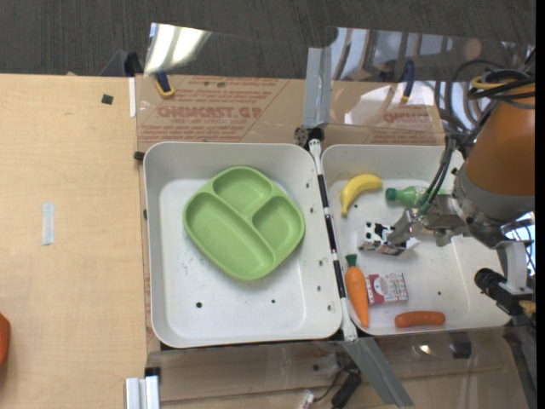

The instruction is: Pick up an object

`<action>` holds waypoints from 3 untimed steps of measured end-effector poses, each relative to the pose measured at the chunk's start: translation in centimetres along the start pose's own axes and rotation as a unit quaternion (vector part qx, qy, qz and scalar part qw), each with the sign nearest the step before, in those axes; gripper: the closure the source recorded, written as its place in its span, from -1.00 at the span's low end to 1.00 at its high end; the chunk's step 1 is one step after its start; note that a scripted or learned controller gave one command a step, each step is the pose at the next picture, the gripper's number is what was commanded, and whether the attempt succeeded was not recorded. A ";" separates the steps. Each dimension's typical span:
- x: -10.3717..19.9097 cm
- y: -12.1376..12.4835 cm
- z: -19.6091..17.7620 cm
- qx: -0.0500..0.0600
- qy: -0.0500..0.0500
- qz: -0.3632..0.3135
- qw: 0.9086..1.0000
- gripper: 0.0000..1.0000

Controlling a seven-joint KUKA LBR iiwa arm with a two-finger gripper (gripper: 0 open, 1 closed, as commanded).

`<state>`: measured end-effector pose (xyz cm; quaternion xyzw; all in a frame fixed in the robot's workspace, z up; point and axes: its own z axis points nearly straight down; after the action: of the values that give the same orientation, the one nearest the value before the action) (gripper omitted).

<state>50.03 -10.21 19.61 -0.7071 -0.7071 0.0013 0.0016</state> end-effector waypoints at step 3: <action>-0.5 3.6 10.6 0.000 0.000 -0.040 0.999 -1.00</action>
<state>53.59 -10.70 9.02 -0.6780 -0.7351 0.0012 0.0015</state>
